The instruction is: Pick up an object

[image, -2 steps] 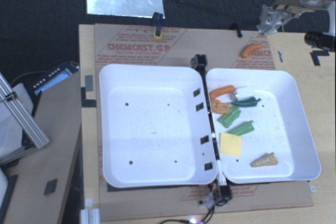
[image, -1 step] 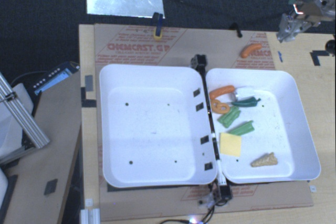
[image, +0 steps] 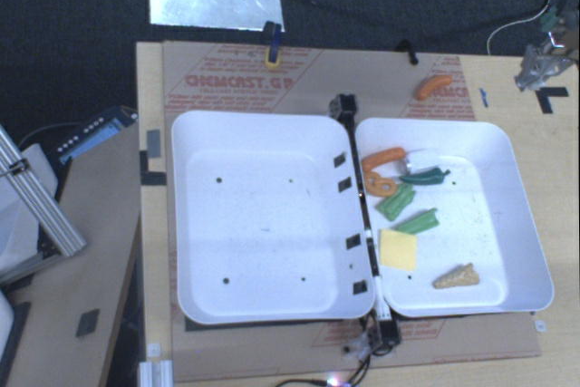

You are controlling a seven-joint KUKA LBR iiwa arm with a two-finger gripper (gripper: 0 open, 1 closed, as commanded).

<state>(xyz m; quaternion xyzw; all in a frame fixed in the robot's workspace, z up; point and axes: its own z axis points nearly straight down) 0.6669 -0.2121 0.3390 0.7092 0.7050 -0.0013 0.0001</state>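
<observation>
- Your candidates all lie in the right bin (image: pixel 507 195), bunched toward its left wall: an orange carrot-like piece (image: pixel 383 158), an orange ring (image: pixel 381 187), a dark green pepper (image: pixel 424 177), two lighter green pieces (image: pixel 396 200) (image: pixel 416 220), a yellow square (image: pixel 398 249) and a tan wedge (image: pixel 456 276).
- They look like small plastic play food, so judge them light, stiff and a bit slick.
- The tan wedge lies apart from the rest toward the near rim, which probably makes it the easiest; close across its narrow width.
- The yellow square lies flat and may be hard to get under.
- The carrot-like piece, ring and pepper touch or crowd each other, so a grasp there risks nudging neighbours.
- The left bin (image: pixel 263 213) sits just beside, and an orange sausage-like piece (image: pixel 434 86) rests on the table (image: pixel 507 77) beyond the bins.
- The gripper (image: pixel 542 68) hangs at the far right, well apart from everything; you cannot tell how it is set.
</observation>
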